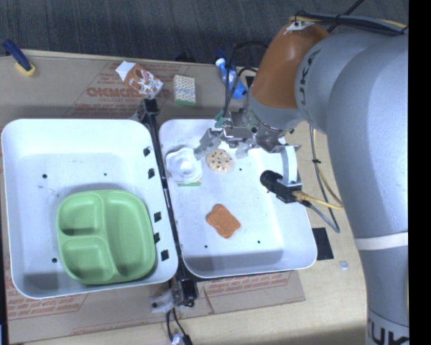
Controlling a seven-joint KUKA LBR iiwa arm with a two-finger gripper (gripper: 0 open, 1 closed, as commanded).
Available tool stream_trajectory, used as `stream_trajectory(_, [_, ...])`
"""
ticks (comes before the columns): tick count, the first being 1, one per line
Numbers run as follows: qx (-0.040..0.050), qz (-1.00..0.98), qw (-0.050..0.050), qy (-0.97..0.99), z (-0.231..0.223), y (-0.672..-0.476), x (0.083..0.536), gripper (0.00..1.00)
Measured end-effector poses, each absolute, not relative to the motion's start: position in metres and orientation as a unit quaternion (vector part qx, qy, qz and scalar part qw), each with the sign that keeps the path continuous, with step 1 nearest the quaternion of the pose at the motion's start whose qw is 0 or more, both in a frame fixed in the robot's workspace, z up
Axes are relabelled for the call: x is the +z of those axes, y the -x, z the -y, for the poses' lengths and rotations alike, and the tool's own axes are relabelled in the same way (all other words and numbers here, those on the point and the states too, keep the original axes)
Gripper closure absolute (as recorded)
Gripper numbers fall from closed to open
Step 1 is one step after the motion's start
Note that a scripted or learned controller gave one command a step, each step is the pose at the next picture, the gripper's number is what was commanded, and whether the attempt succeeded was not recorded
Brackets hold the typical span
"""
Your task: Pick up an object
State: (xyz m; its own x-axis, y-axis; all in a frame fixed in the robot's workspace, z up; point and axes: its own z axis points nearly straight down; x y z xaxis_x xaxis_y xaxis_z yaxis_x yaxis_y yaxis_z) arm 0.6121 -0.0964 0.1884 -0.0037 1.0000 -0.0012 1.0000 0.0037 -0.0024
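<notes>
My gripper (220,144) hovers over the far part of the right bin (294,243), its fingers open. Just under and in front of it lies a round speckled cookie (219,162), on the bin floor and not held between the fingers. A white cup-like object (182,163) with a green bit at its base sits to the cookie's left, near the bin's left wall. An orange-brown toast-shaped piece (223,221) lies nearer the front, in the middle of the bin.
The left bin (29,142) holds a green divided plate (104,236). Beyond the bins, small packets (140,81) and a box (184,90) rest on the cardboard. A black sensor with a yellow cable (284,187) hangs off the wrist over the right bin.
</notes>
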Motion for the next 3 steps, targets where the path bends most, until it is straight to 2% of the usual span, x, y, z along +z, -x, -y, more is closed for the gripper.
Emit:
stream_trajectory(1, [-0.0004,0.71,0.0,0.705,0.1,-0.646,0.093,0.0])
stream_trajectory(2, [-0.0001,0.711,0.0,0.703,0.1,-0.647,0.104,1.0])
stream_trajectory(3, [-0.0006,0.709,0.0,0.705,0.036,-0.657,0.193,1.0])
